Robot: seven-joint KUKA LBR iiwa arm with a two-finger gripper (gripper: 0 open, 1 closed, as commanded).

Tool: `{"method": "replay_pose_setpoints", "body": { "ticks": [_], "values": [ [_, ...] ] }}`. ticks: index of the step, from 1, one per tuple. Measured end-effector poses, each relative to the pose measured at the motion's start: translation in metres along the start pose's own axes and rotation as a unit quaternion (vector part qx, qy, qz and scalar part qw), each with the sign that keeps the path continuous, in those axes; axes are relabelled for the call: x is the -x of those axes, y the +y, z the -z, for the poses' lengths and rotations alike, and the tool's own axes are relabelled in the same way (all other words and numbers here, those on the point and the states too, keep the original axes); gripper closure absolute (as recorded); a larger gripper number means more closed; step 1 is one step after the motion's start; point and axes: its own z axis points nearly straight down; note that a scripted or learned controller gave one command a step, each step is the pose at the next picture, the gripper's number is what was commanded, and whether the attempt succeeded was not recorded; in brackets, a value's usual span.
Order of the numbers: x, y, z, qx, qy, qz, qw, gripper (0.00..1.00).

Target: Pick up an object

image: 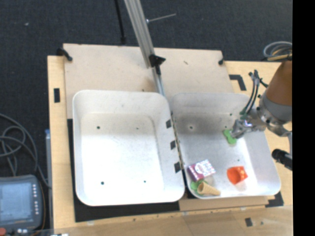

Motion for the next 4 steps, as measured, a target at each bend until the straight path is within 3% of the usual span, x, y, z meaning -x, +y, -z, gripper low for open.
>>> {"method": "replay_pose_setpoints", "body": {
  "ticks": [2,4],
  "values": [
    [0.004,0.008,0.093,0.000,0.000,0.001,1.0000,1.00],
    [-0.096,0.023,0.085,-0.003,0.001,0.002,1.0000,1.00]
  ]
}}
